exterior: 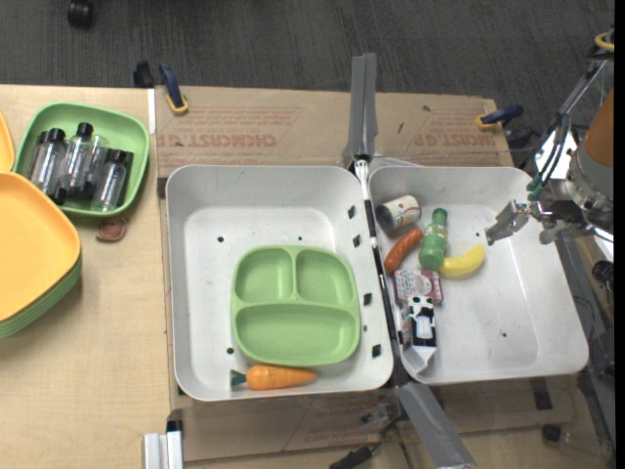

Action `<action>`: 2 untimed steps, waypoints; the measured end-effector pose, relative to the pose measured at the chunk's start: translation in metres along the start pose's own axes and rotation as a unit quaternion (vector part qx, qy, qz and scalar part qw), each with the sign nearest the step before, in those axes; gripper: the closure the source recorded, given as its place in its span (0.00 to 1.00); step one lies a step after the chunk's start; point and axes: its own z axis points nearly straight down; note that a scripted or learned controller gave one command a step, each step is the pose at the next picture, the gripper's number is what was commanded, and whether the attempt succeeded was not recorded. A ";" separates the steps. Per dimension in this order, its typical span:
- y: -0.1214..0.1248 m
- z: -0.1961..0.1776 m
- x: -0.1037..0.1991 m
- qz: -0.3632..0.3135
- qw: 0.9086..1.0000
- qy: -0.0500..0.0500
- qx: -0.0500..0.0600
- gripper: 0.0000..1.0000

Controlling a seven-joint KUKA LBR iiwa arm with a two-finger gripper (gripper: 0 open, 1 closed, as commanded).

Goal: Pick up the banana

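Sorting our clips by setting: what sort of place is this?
Likely a robotics lab: two white bins of toy food on a clamped cardboard-covered bench, chair castors on carpet, and a gripper near the banana.

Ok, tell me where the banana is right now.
In the camera view the banana lies in the right-hand bin, touching the base of the green bottle on its left, with the gripper just up and to its right.

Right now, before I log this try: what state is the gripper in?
Two-finger gripper: open, holding nothing, right of the curved yellow banana and not touching it.
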 end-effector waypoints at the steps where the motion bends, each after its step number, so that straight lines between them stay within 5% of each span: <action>1: 0.015 0.118 -0.005 0.012 1.000 -0.001 -0.010 0.00; 2: 0.000 0.118 0.002 0.071 0.997 -0.002 -0.013 0.00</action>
